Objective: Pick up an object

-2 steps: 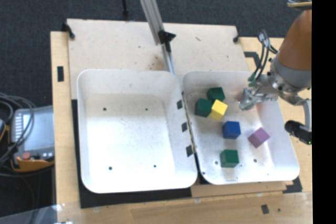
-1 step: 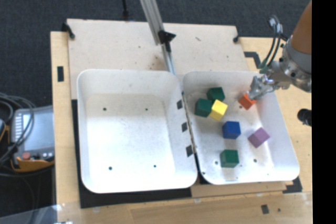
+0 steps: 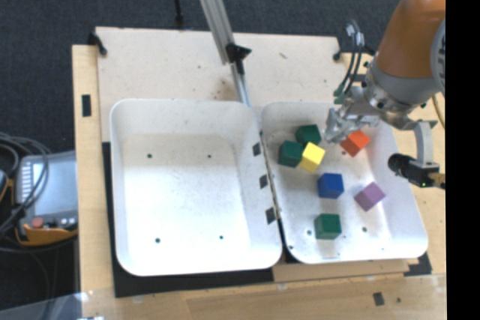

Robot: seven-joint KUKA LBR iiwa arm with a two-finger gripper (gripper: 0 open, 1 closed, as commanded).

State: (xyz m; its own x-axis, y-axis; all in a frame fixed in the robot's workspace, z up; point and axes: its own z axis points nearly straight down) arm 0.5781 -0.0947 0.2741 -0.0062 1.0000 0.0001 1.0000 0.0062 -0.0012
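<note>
Nearest the camera, in the right bin (image 3: 409, 236), sits a dark green cube (image 3: 328, 225), then a blue cube (image 3: 331, 185) and a purple one (image 3: 369, 195), then a yellow cube (image 3: 313, 156) touching a green pair (image 3: 291, 153). Farther back lies the orange cube (image 3: 357, 142), just beside the gripper (image 3: 339, 125); whether the fingers are spread or closed I cannot tell. Likely a light, rigid block, smooth-sided: take it across two flat opposite faces, mid-height, as a corner grip may slip.

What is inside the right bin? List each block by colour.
In the right bin: three green blocks, yellow, blue, purple, orange. The pincer covers part of the floor.
</note>
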